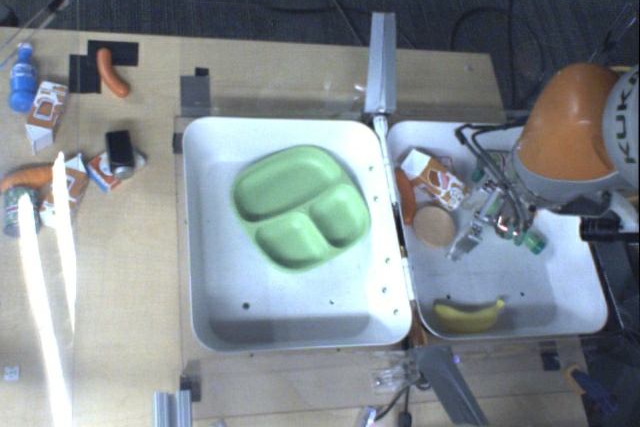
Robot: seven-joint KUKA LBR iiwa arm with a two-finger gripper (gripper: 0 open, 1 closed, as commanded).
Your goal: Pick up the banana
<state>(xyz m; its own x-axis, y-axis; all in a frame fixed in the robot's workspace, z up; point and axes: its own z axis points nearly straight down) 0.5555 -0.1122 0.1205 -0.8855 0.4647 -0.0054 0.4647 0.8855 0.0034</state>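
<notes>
The yellow banana (pixel 468 315) lies flat against the near wall of the right bin (pixel 570 300). It curves upward at both ends. My gripper (pixel 468 237) hangs over the middle of that bin, beyond the banana and apart from it, with nothing seen held. The grey arm with its orange band (pixel 565 130) reaches in from the right above the bin.
Just left of the gripper are a round tan item (pixel 434 227), a small orange-and-white carton (pixel 437 179) and a reddish sausage (pixel 404 197). The left bin holds a green divided plate (pixel 300 207). Cartons, a bottle and sausages lie on the bench at far left.
</notes>
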